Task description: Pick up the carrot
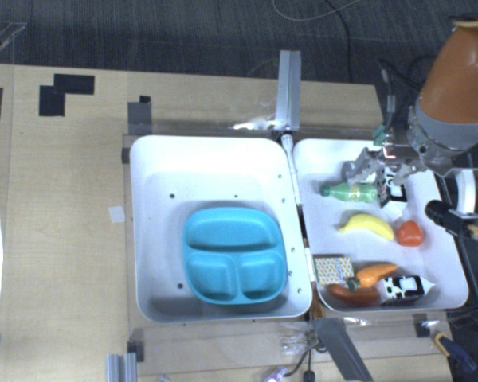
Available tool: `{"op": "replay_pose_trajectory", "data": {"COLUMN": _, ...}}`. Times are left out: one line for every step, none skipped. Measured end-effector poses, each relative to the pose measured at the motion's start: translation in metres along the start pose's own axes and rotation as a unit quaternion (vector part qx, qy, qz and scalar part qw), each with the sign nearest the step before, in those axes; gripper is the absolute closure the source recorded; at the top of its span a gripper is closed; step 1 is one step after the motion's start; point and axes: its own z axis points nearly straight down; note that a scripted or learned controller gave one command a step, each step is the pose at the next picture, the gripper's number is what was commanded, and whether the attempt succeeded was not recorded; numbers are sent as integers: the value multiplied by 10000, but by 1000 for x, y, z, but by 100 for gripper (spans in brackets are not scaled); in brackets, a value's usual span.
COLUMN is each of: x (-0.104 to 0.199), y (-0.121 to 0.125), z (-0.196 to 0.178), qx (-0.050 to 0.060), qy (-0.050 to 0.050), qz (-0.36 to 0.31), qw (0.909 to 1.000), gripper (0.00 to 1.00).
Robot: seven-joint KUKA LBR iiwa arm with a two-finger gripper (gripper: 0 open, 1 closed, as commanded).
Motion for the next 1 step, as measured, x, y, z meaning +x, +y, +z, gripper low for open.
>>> {"op": "replay_pose_trajectory", "data": {"x": 12, "y": -64, "z": -6, "qx": -6, "qy": 1, "qz": 445, "qw": 9990, "gripper": 0}}
